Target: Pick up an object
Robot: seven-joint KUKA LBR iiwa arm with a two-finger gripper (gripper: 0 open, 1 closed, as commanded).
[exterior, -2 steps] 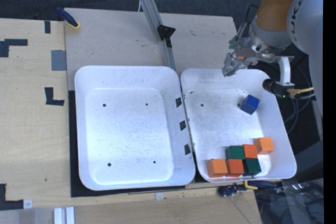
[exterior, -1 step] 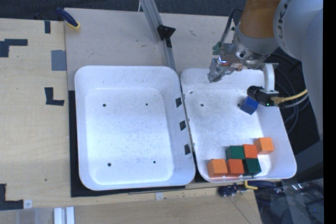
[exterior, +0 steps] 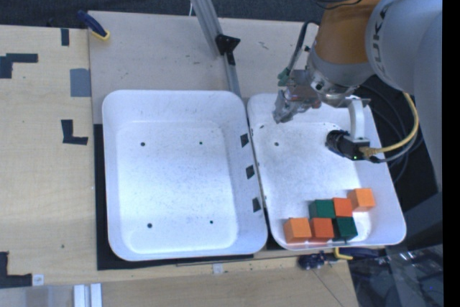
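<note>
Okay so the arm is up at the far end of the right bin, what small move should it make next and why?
Probably travel toward the near end of the right bin. The gripper hangs at the bin's far edge, while the orange and green blocks sit clustered in the near corner, well apart from it. Nothing shows between its fingers, so it likely needs to get above the cluster first.

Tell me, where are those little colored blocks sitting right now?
The blocks, orange and green, are clustered in the near corner of the right bin, far from the hand at that bin's far end.
</note>
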